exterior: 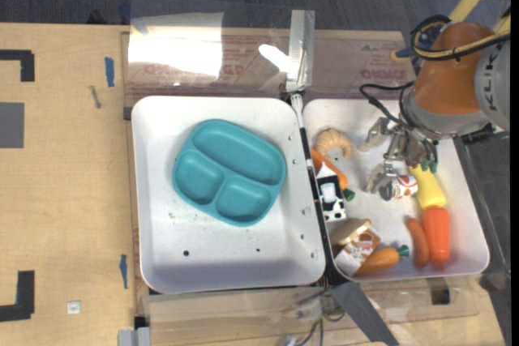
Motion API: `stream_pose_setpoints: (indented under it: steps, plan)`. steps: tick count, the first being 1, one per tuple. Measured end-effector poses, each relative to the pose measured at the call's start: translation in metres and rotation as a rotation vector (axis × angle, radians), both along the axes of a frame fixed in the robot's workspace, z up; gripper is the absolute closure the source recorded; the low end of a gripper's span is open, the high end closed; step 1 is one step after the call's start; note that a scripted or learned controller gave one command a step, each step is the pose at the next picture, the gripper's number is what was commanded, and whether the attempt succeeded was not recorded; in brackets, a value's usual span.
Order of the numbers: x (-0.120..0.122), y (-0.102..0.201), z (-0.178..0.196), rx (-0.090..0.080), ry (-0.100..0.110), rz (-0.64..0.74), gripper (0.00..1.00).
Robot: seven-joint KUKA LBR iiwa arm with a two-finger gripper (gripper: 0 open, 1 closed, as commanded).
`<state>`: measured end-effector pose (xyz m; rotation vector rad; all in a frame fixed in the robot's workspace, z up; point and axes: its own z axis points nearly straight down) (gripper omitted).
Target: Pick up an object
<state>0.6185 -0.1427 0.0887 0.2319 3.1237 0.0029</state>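
desk (57,174): tan wood board on the left, black corner marks, bits of blue tape; no readable text there.
left bin (154,255): shallow white, holds one teal divided plate (230,172) with three compartments, tilted a bit, near bin centre.
clear sheet (178,53): glossy plastic behind the left bin, glare on it.
back panel (357,65): brownish strip behind both bins with faint red print, too blurred to read.
right bin (474,251): shallow white, toys crowded in it.
croissant toy (333,143): tan, upper left of right bin, well to the left of my claw.
cow toy (330,198): black and white, against the divider wall, small orange-green piece just beside it.
packet (357,243): brown and white wrapper at the lower left of right bin; print on it not legible; small carrot (381,258) touching its lower edge.
my claw (392,174): over the right bin's middle, pointing down; can't tell if my fingers are open or closed, metal parts blur together.
small round toy (403,188): white with red, right under or just beside my claw tip; can't tell whether touching.
yellow toy (429,186): banana-like, just right of my claw.
orange carrots (438,235): two, below the yellow toy, lower right of my claw.
my arm (450,85): orange band, grey link with partial letters "KU".
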Motion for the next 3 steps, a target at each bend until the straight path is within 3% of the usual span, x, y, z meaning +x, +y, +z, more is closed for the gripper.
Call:
stream_pose_setpoints:
  steps: [2,3]
  plan:
    - [-0.034,-0.02,0.0,-0.001,-0.001,-0.109,0.0]
    - [-0.066,-0.027,0.0,-0.002,-0.001,-0.134,0.0]
